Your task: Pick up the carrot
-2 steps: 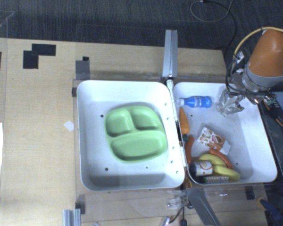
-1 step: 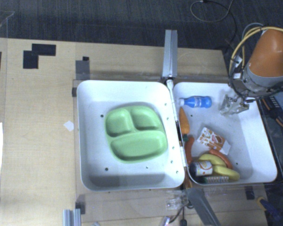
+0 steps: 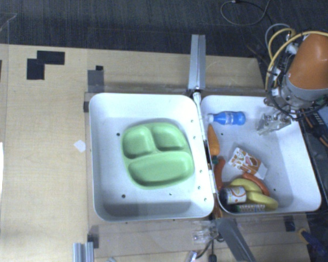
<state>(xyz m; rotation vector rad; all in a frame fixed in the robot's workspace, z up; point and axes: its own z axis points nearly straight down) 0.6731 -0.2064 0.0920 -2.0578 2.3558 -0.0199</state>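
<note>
The carrot (image 3: 212,140) is a short orange root lying lengthwise against the left wall of the right bin (image 3: 295,162), just below a blue bottle (image 3: 227,118). My gripper (image 3: 273,123) hangs over the bin's far right part, about a hand's width to the right of the carrot and apart from it. It stands open, with nothing between its fingers. The orange band of the arm (image 3: 311,61) rises above it at the right edge.
A snack packet (image 3: 245,161), a banana (image 3: 257,196), a can (image 3: 233,196) and a reddish piece (image 3: 220,171) crowd the right bin's near left corner. The left bin (image 3: 106,146) holds a green divided plate (image 3: 157,153). Cables (image 3: 279,40) loop behind the arm.
</note>
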